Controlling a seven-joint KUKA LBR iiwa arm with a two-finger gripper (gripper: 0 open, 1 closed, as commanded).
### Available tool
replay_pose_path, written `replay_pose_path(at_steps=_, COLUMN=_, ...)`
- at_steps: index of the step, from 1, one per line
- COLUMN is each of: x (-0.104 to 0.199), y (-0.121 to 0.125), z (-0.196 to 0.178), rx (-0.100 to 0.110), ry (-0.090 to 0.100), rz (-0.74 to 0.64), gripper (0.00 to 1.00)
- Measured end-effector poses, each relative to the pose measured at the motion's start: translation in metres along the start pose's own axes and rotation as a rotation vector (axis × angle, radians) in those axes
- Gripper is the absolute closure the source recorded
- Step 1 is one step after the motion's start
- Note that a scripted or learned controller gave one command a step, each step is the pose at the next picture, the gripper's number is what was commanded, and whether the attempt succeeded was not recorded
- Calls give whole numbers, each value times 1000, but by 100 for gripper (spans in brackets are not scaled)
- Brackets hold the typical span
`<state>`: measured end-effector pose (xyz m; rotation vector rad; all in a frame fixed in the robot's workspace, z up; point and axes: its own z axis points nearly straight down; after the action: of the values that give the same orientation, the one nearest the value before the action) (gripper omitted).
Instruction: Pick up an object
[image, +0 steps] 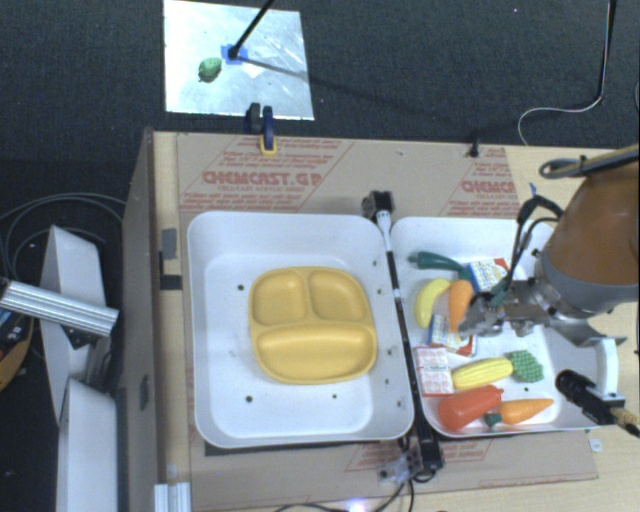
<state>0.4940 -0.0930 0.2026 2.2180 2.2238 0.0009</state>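
Pincer (482, 318) low over the right bin (535, 235), at the end of the arm (600, 250) reaching in from the right. Dark and blurred at the tip; cannot tell whether spread or closed, and nothing visibly held.

Toy food crowded in that bin. Just left of the tip: carrot (458, 303), upright in the view, long axis running top to bottom. Touching its left side: banana (431, 300), curved, same rough heading. Above these: green pepper (437, 262), lying crosswise. Below the tip: corn (482, 373), long axis left to right, tilted slightly up at the right. Lower down: red pepper (465, 407) and a second carrot (525, 409), both crosswise near the front rim. Right of the corn: broccoli (526, 365). Small printed cards between the pieces.

Left bin (215, 400) with a yellow tray (310, 325), well apart from the tip.

Likeliest target, by judgement: the upright carrot, nearest, a short shift leftward. Closing line best set across its long axis, so left to right in the view. Risk: banana pressed against it, little room for a finger on that side; a nudge or a double catch quite possible.
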Motion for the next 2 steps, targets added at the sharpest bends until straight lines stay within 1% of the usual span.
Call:
replay_pose_path(at_steps=1, x=-20, y=63, z=57, rx=1, ry=0, rz=0, gripper=0)
replay_pose_path(at_steps=2, x=-16, y=49, z=100, rx=-17, ry=-7, rz=2, gripper=0)
